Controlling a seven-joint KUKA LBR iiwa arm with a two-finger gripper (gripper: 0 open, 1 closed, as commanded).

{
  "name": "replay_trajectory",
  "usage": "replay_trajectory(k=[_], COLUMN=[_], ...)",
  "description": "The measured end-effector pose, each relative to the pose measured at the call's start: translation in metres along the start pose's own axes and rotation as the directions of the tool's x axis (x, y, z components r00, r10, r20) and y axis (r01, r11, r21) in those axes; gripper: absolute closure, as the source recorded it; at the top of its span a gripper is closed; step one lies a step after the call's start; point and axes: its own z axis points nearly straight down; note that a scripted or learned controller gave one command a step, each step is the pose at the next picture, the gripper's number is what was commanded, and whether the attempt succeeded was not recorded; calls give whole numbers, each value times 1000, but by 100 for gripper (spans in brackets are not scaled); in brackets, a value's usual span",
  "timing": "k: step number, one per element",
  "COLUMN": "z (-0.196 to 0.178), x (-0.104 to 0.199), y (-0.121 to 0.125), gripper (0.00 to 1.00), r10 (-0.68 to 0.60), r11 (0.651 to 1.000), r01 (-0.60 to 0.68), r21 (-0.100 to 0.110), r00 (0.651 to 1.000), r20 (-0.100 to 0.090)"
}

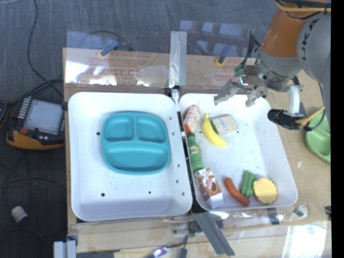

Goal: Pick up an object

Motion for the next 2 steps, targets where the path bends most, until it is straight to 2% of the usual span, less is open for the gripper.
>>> replay_trajectory(k=[1, 2], z=[97, 150], x=[-9, 5], y=[-47, -40], gripper=[0, 0], r10=[53, -19], r11=[999, 1000], r01=[-53, 19], r21=[2, -10], r00=[999, 1000], r20=[1, 4])
